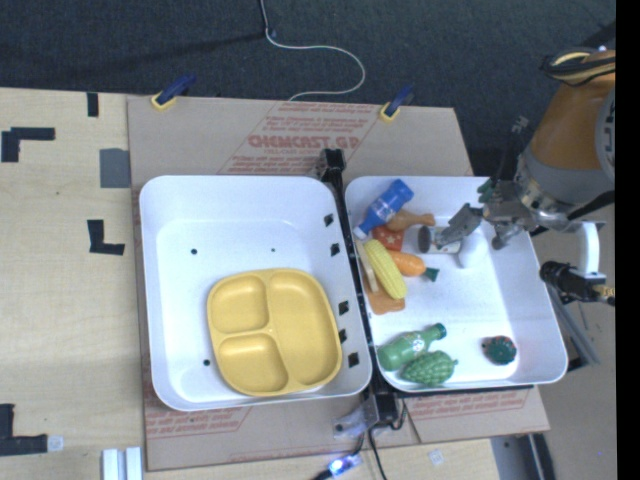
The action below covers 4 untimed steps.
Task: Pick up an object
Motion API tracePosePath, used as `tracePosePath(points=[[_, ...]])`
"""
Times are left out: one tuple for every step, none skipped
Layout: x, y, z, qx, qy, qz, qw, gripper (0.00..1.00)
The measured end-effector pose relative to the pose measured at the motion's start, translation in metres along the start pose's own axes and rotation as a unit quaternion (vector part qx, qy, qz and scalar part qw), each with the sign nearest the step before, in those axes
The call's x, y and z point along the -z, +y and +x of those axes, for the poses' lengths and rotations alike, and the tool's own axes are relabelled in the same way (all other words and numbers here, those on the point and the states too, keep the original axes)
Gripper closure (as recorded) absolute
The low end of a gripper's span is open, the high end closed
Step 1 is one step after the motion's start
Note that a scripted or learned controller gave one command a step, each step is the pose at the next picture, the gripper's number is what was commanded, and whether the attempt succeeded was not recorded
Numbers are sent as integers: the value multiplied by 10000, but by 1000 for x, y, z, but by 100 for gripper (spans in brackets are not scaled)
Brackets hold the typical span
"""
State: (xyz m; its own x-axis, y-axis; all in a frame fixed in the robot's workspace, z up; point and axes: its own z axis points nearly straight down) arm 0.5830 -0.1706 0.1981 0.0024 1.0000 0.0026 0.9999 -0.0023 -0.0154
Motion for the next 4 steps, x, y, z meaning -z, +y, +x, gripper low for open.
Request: tracePosePath(points=[[8,3,0,17,-12,-67,10000,0],[-36,6,4,23,-14,-52,10000,0],[-82,3,1,18,-14,-46,10000,0],[-107,6,1,29,6,-84,10000,0]])
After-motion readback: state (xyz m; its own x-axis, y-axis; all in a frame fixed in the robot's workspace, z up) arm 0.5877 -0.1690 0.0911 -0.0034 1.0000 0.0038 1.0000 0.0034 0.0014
